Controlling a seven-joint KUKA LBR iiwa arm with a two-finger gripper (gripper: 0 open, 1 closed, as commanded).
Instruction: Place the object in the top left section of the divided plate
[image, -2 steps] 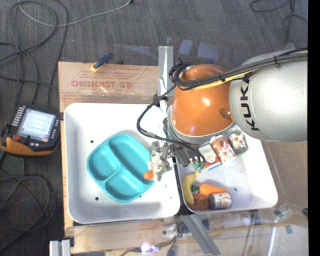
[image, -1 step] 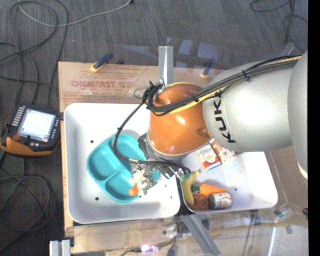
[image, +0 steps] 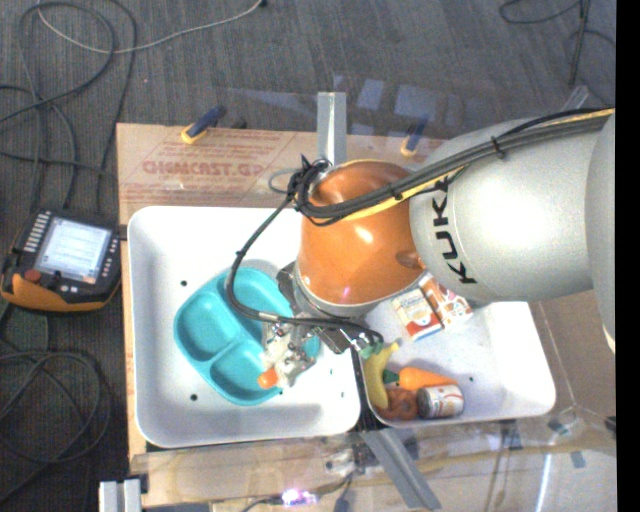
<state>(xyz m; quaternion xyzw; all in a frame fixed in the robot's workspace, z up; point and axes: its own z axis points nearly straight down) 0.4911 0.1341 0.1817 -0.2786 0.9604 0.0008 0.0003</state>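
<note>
A teal divided plate (image: 215, 335) lies tilted in the left white bin (image: 160, 260). My gripper (image: 283, 358) hangs below the orange wrist band, low over the plate's right-hand rim. A small orange object (image: 266, 378) shows at the gripper's tip, on or just above the plate's lower right section. Whether the gripper holds it is unclear from this angle. The plate's upper section (image: 258, 290) and left section (image: 203, 325) are bare teal. The arm hides part of the plate's right edge.
The right bin (image: 520, 370) holds a banana (image: 376, 365), an orange carrot-like piece (image: 422, 378), a small can (image: 440, 401), a brown item (image: 400, 403) and a red and white carton (image: 428, 306). A teach pendant (image: 62, 260) lies left of the bench.
</note>
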